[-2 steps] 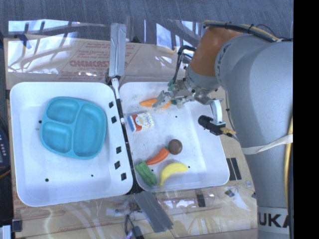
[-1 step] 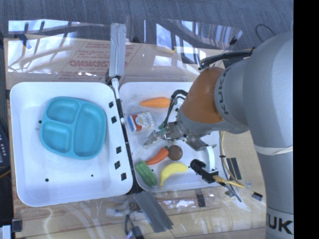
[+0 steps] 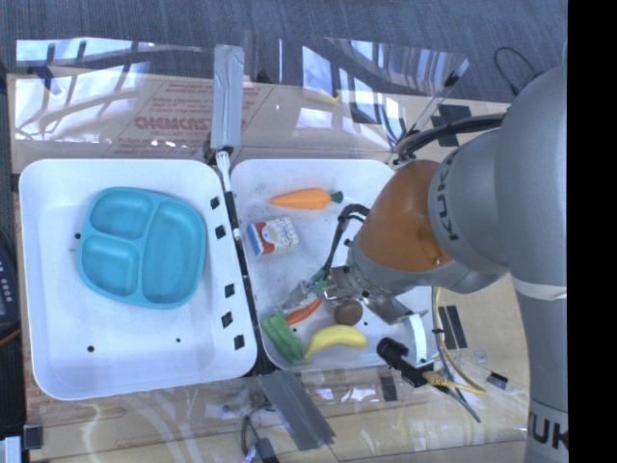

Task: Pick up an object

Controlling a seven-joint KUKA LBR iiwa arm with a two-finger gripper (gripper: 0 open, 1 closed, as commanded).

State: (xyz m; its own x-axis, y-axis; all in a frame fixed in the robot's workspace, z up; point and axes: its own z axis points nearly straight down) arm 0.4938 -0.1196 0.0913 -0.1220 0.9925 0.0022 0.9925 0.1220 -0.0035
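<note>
A grey robot arm reaches into the right bin (image 3: 289, 177). Its claw (image 3: 318, 292) hangs low over a small orange-red piece (image 3: 305, 310), beside a brown ball (image 3: 348, 311), a banana (image 3: 336, 339) and a green vegetable (image 3: 282, 337); whether it is clenched, I cannot tell. These toys crowd together, so a straight descent centred on one piece looks wisest.

Left bin (image 3: 43, 287): left half of the frame, holding a blue divided plate (image 3: 143, 246).
Cardboard sheet (image 3: 174, 114): upper left, behind the bins, red print.
Floor (image 3: 193, 8): dark grey, along the top.
Cables (image 3: 458, 379): lower right.
</note>
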